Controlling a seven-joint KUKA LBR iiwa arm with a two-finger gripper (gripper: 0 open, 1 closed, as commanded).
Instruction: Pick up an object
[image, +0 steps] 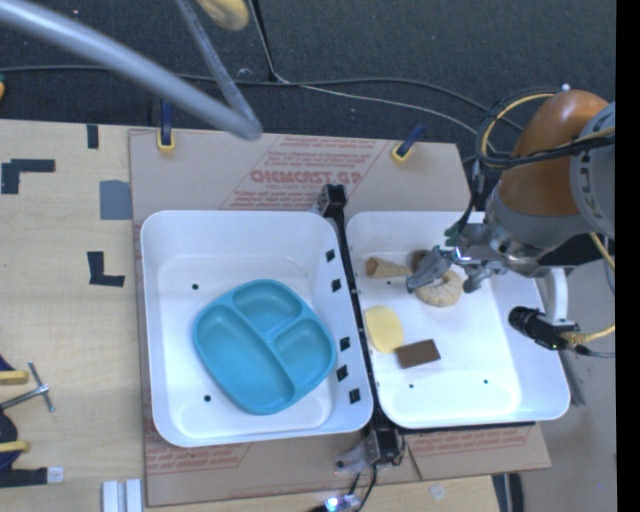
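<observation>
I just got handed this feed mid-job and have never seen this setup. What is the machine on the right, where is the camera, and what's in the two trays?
One camera looks down at a slant on a bench with two shallow white bins. The grey arm with the orange band is a robot reaching in from the right; its claw hangs over the right bin, just above a pale lumpy piece. I cannot tell whether it grips anything. That bin also has a tan piece, a yellow round piece and a brown square piece. The left bin holds a blue divided plate.
</observation>
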